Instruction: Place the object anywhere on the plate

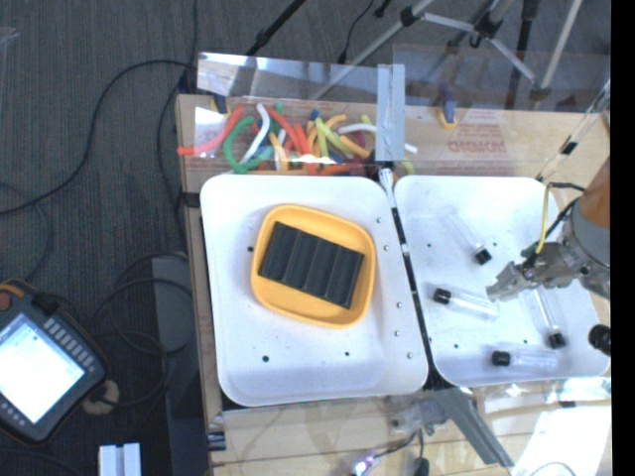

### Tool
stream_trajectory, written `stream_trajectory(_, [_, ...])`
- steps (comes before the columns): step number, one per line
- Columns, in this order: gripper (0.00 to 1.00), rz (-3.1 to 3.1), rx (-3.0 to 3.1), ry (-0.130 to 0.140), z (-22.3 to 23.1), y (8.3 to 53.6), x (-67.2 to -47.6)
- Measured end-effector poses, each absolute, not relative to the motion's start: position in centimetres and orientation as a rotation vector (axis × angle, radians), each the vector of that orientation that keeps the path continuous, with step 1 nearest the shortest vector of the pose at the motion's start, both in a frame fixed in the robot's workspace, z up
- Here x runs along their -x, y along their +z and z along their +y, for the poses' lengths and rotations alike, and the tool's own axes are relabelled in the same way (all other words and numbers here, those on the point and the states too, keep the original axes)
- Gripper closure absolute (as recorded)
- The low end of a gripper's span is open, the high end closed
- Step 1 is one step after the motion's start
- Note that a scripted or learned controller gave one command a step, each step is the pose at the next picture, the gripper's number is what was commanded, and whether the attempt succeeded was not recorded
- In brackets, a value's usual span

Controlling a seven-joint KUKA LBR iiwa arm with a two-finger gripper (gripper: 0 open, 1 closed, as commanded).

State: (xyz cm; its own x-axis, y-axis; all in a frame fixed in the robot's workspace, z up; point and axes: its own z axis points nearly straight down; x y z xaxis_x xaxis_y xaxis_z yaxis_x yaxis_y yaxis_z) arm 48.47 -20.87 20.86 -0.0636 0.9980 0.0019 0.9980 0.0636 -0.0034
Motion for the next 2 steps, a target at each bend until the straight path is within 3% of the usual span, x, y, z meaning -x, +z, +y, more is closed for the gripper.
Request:
stream_trajectory(1, [1.00, -2.418, 1.999, 0.004, -14.3, 13.5, -48.4])
stream_trajectory(2, [1.00, -2.547, 1.835, 0.007, -8.4, 18.1, -52.3])
